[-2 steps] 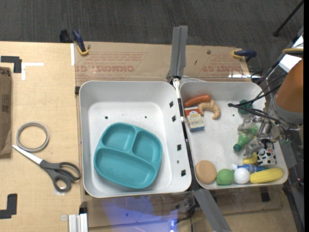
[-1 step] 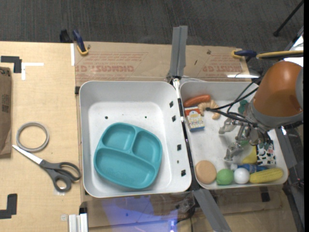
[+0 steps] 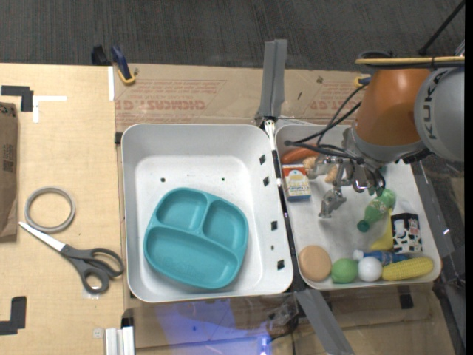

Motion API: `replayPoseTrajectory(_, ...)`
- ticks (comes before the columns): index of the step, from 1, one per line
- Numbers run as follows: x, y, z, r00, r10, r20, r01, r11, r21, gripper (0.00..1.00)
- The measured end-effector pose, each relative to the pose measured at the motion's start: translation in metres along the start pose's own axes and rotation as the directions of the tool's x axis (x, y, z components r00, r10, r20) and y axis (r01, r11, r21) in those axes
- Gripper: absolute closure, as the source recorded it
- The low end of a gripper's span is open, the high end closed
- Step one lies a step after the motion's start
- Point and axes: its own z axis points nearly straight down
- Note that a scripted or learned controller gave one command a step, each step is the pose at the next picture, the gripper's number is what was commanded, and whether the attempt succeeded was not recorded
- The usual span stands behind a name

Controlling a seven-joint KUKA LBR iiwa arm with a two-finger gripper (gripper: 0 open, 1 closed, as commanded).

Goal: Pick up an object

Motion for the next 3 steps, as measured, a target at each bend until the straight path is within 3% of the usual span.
replayPoseTrajectory(1,0.016,-0.01,0.0,1.0,0.007,-0.002,-0.007,1.0,0.001,0.0)
replayPoseTrajectory(2,0.042,-0.106,0.0,1.0,0.004,0.0,-0.004,1.0,0.001,0.0)
replayPoseTrajectory(3,0.003,-0.118,0.001,0.995,-0.101,-0.002,0.101,0.995,0.0,0.0)
